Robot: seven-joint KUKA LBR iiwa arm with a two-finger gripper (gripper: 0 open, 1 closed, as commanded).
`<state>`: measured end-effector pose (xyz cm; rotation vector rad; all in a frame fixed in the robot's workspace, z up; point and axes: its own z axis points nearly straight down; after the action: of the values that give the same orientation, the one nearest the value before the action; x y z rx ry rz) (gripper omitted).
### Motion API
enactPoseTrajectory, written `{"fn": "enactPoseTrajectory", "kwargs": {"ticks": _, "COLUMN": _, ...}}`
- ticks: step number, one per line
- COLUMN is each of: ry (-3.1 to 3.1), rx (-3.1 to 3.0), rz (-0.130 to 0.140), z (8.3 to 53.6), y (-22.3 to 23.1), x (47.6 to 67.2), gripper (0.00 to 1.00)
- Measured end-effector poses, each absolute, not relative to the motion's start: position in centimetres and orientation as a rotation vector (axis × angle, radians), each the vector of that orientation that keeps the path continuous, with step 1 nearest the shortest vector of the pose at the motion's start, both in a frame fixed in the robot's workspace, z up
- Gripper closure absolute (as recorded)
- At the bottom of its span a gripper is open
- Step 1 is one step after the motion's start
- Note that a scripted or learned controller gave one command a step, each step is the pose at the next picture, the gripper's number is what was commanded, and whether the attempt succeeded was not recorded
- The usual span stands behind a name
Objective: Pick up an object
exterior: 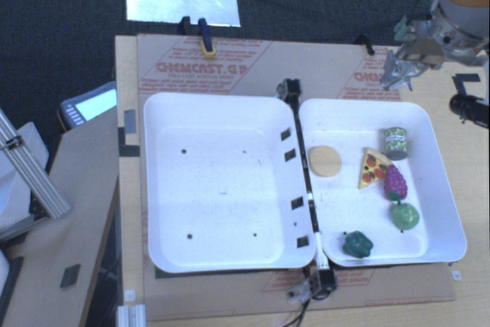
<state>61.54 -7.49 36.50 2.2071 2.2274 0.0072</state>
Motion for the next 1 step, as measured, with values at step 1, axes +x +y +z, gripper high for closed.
{"fn": "enactPoseTrajectory", "kwargs": {"ticks": 1, "ry": 2.224, "rx": 2.228, "rz": -0.007, "z": 31.83, "y": -8.03, "x": 51.82, "gripper": 1.00}}
